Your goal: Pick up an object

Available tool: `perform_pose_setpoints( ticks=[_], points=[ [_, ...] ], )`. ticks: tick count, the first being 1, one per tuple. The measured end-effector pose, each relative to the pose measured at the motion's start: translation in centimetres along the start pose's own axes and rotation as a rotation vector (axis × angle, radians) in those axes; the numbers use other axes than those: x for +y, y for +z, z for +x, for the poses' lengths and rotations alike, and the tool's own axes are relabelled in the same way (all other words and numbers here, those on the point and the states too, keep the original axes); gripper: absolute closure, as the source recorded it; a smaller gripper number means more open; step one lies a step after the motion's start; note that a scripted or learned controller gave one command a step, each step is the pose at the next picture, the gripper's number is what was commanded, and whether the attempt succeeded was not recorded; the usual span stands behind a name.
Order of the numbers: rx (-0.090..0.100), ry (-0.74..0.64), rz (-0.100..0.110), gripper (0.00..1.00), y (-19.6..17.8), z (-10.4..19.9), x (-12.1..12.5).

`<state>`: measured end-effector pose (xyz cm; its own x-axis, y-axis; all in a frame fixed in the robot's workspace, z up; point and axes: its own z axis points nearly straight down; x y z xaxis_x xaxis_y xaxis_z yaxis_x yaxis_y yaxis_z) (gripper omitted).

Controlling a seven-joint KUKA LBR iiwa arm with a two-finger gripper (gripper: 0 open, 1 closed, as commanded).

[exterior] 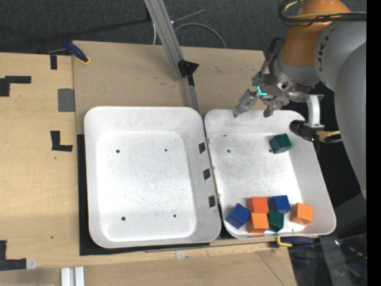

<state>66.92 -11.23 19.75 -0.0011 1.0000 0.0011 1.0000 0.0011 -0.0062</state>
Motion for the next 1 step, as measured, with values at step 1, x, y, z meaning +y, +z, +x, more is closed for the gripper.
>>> perform_pose_setpoints(
  ticks=[1],
  points=[
    [-0.002,-0.001,-0.004,0.0,-0.3,-0.04,0.1]
  ],
)
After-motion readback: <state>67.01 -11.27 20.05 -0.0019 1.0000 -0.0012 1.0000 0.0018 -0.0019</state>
